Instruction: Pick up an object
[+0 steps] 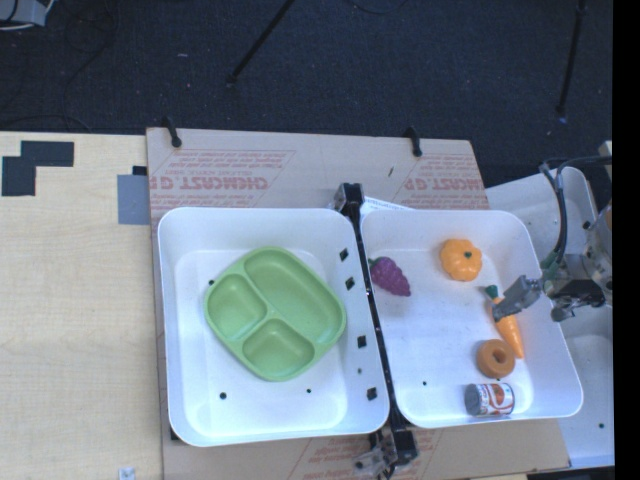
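Gripper [524, 293] at right edge of frame, over right bin [432, 408], just beside carrot [508, 332] top; likely lined up for it. Cannot tell if released or clenched. Carrot lies in bin, touching donut [495, 358].

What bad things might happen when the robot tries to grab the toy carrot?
1. The carrot lies close to the donut, so the gripper may bump the donut.
2. The carrot sits near the right bin's wall, so a finger might hit the wall.
3. It is thin and slanted, so it may slip out.
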Controlling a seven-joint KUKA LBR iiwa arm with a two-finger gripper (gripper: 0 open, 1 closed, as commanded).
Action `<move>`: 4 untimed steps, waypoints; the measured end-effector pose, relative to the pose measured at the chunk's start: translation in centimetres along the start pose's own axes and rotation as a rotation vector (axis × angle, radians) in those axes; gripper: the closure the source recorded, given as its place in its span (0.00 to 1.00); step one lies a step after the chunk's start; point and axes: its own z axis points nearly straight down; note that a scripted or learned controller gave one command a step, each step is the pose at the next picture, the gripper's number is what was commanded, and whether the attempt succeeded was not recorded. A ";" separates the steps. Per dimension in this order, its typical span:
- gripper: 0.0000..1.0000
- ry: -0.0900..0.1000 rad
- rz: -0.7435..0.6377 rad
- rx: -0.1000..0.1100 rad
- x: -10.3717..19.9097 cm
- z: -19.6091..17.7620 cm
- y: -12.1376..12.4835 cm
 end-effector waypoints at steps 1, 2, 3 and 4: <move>0.00 -0.002 -0.003 -0.009 0.0 -0.5 0.1; 0.00 0.000 -0.002 -0.005 -0.2 4.0 0.6; 0.00 0.001 -0.002 -0.003 0.1 10.4 0.2; 0.00 0.000 -0.002 -0.005 0.3 16.8 0.4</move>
